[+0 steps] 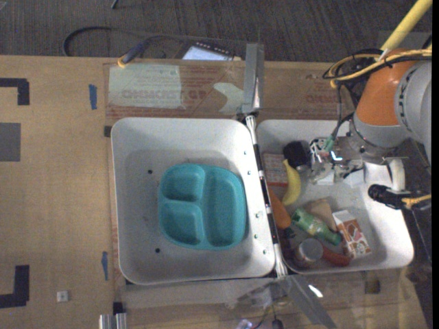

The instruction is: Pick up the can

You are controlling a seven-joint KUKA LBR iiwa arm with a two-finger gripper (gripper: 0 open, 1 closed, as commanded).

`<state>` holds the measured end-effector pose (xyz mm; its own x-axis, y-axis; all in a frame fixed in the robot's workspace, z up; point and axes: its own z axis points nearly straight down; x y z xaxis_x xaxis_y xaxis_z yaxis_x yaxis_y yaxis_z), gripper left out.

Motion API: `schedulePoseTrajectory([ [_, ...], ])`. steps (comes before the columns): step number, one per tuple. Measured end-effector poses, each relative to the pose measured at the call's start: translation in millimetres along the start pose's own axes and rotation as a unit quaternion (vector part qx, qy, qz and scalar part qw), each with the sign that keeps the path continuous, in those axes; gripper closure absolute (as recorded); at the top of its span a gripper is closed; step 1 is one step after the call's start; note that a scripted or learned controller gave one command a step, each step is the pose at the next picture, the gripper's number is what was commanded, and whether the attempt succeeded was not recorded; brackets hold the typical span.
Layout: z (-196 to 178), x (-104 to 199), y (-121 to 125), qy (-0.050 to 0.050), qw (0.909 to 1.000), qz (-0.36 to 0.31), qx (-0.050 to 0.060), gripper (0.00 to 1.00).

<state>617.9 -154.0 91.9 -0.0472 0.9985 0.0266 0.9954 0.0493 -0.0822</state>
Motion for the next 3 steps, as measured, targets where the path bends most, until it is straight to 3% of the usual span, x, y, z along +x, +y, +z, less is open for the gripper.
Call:
schedulePoseTrajectory([
  [1, -97, -39, 30, -0.01, 0.9958, 0.081, -0.042, 1.0],
  [2, -97, -38, 31, -0.01, 0.9958, 0.081, -0.042, 0.0],
  [3, -43, -9, 30, -0.013, 0.9991, 0.004, -0.041, 0.0],
])
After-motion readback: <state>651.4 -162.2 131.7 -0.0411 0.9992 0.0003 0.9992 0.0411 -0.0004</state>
